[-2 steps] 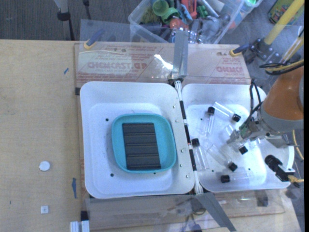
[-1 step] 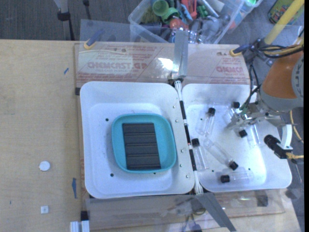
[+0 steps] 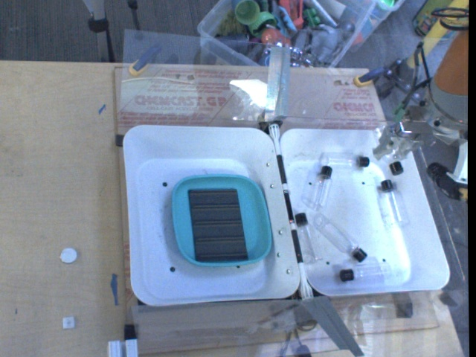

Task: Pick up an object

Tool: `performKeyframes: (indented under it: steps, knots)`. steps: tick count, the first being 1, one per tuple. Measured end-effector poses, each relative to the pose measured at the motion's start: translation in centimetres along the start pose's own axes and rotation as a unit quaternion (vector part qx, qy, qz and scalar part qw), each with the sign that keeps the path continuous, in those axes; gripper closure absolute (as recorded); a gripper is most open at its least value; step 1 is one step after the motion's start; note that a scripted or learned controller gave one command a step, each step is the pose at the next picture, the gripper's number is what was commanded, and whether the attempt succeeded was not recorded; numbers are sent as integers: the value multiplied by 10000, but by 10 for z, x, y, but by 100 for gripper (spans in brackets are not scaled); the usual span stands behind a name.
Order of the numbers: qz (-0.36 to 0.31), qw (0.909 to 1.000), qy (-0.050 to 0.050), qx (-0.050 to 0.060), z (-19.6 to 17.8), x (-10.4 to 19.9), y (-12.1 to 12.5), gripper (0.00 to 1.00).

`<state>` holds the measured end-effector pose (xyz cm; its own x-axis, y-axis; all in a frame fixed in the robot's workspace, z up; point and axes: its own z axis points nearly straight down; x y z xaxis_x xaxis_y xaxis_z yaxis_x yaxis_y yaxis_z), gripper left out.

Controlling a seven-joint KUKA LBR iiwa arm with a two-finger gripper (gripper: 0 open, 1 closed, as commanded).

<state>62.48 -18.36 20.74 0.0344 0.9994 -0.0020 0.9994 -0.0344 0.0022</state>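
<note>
Two shallow white bins side by side: the left bin [image 3: 149, 155] carries one rounded teal tray [image 3: 222, 219] with a ribbed dark insert. The right bin [image 3: 416, 266] holds several clear plastic vials [image 3: 322, 186] with black caps, scattered. The gripper [image 3: 392, 144] hovers at its far right corner; grip state unclear.

A tray [image 3: 182, 222] sat in the left bin [image 3: 141, 155] at frame centre; several vials [image 3: 321, 188] lay scattered in the right bin [image 3: 424, 266]; a tub [image 3: 223, 39] stood behind both.

Teal tray [image 3: 183, 229] with dark ribbed insert [image 3: 216, 224]; white bins [image 3: 141, 162].
</note>
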Motion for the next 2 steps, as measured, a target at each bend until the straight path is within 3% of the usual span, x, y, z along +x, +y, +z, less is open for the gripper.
performKeyframes:
  steps: [1, 2]
  knots:
    - [450, 9990, 0, -4, -4, 36, 42, 100]
    - [819, 9966, -1, -5, -22, 65, 41, 100]
